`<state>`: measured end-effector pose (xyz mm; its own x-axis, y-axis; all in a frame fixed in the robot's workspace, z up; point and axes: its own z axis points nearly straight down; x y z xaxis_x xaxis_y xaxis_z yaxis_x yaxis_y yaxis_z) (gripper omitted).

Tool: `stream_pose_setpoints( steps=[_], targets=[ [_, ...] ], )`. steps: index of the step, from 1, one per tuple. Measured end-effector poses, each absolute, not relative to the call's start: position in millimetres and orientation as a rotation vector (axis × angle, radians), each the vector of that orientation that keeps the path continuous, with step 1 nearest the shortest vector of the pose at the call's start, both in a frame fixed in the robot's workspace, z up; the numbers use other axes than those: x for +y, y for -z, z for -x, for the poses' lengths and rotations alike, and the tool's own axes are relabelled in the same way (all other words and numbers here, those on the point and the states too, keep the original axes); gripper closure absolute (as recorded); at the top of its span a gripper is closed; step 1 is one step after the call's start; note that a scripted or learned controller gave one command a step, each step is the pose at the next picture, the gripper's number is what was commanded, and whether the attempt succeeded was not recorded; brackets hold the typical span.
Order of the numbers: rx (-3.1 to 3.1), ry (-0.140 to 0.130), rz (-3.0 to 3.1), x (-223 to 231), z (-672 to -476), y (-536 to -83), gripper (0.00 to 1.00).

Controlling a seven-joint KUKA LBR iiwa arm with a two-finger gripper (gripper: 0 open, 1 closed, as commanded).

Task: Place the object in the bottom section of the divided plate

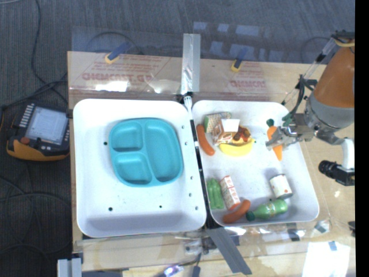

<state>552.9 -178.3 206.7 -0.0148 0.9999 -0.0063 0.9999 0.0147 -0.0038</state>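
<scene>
your orange carrot-like piece (277,149) sits near the right wall of the right bin (305,180), directly under the gripper (282,136), with its upper end at the fingertips and its pointed end sticking out below them toward the bin floor. you cannot tell from this angle whether the jaws are wide, narrow, or pinching it, since the grey wrist hardware covers them. just left of it lie a yellow banana (236,149) and a small printed carton (222,128), touching each other, with an orange-red sausage (205,141) along the bin's left wall. lower down you have a white can (280,185), a green bottle (268,209), a second sausage (235,211), a red-and-white box (230,191) and a green pod (215,193). well apart, in the left bin (92,212), the blue divided plate (145,150) rests flat, its sections bare.
</scene>
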Motion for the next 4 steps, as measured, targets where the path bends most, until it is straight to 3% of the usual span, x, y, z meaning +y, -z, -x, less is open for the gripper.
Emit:
stream_pose_setpoints(
  steps=[1,2,3,4],
  targets=[
    [2.347,0.003,-2.095,-77.8,-527.5,-182.3,1.0],
    [2.611,0.003,-1.75,3.5,-572.6,-182.7,1.0],
    [2.764,0.002,-1.496,63.0,-545.8,-183.0,1.0],
    [2.654,0.004,-1.681,128.5,-591.1,-219.2,1.0]
  ],
)
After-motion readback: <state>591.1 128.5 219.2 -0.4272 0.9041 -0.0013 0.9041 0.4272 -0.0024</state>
